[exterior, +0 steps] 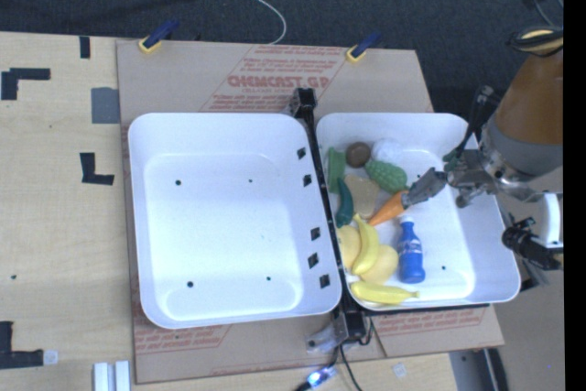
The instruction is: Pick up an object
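**Gripper poised above the carrot**

The gripper [423, 190] hangs over the right bin [458, 131], just right of the carrot [388, 209]; whether it is open or closed I cannot tell. Beside the carrot lie a blue bottle [411, 253], bananas [366, 254] and a green cucumber [339, 188]. This looks like the approach step: next it should descend and close on one object.

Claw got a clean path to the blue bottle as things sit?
Probably yes. The claw hovers over the right bin, just above the blue bottle. Nothing lies on the bottle; the carrot sits by its cap and bananas lie beside it, so it's tight.
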Controlling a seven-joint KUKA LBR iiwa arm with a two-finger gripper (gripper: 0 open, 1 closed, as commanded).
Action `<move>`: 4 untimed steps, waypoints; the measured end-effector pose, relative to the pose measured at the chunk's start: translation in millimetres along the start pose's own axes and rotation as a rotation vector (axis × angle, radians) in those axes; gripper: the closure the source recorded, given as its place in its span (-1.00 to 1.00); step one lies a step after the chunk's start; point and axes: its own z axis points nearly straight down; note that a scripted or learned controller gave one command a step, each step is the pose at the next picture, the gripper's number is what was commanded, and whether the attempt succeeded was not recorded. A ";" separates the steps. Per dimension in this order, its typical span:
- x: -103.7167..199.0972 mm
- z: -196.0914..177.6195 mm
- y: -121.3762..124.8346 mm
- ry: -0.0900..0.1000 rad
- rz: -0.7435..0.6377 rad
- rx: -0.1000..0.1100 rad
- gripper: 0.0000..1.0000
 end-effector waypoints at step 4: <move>6.6 124.5 38.7 -0.003 0.004 -0.014 1.00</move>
